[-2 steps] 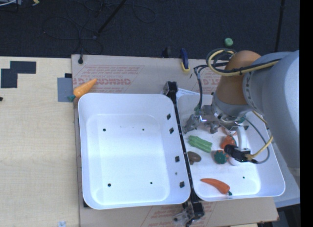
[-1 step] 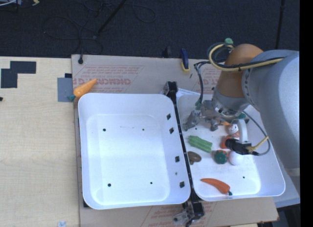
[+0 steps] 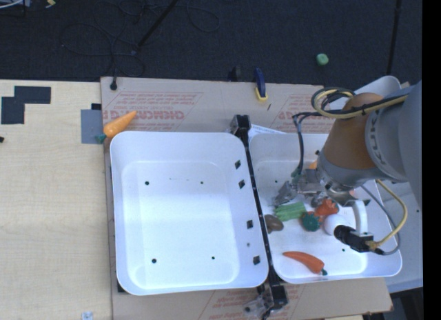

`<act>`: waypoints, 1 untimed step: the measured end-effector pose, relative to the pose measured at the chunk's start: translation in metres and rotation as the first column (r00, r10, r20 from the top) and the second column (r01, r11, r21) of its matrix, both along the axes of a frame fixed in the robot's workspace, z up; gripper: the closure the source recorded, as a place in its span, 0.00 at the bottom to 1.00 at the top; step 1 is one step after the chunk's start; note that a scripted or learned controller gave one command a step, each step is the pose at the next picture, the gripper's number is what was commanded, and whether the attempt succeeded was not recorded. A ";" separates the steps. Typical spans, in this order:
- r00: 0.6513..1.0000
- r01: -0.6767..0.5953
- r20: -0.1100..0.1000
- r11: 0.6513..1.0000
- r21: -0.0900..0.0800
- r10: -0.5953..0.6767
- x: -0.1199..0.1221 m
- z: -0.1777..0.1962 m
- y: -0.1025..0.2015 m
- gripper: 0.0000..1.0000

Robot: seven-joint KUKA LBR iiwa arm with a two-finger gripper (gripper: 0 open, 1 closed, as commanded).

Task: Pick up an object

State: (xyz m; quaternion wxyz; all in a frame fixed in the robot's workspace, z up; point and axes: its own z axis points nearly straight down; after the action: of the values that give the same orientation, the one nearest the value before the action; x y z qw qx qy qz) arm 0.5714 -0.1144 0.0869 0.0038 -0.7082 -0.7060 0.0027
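Observation:
My gripper (image 3: 292, 193) is low in the right bin (image 3: 275, 156), just above a light green oblong piece (image 3: 289, 211). Nothing shows held in it. Right of the green piece lie a teal ball (image 3: 311, 222) and an orange-red object (image 3: 325, 208), which the wrist partly covers. A brown rounded object (image 3: 273, 224) rests against the bin's left wall. Near the bin's front lies a red chili pepper (image 3: 304, 261).
The left bin (image 3: 124, 174) sits beside the right one, with a black divider (image 3: 251, 194) between them. An orange carrot (image 3: 118, 124) lies on the cardboard beyond the left bin's far corner. A blue clamp (image 3: 260, 84) grips the board's far edge.

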 end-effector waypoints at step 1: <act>1.000 -0.001 0.001 1.000 0.001 0.001 -0.051 0.000 -0.005 0.00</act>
State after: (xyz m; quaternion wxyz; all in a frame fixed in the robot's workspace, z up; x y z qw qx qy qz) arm 0.5206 -0.1190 0.0870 0.0036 -0.7077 -0.7065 0.0019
